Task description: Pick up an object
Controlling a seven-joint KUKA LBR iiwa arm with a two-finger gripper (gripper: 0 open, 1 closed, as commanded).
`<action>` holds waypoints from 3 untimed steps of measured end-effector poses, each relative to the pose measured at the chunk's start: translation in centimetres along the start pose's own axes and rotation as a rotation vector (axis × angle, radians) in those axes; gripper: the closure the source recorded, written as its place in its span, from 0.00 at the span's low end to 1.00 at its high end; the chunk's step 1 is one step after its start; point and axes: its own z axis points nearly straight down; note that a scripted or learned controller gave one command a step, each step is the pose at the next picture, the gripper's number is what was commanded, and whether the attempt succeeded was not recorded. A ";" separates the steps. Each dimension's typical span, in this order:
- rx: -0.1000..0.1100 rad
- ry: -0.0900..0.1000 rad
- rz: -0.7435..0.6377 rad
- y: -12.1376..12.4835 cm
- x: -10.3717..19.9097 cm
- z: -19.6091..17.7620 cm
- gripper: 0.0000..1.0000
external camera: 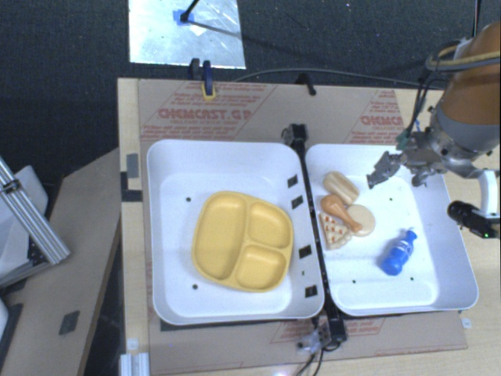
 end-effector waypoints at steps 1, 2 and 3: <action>-0.011 -0.001 -0.002 0.2 0.0 -0.6 0.00; -0.007 -0.001 0.000 -0.5 0.2 3.9 0.00; -0.008 -0.001 0.000 -0.4 -0.1 8.0 0.00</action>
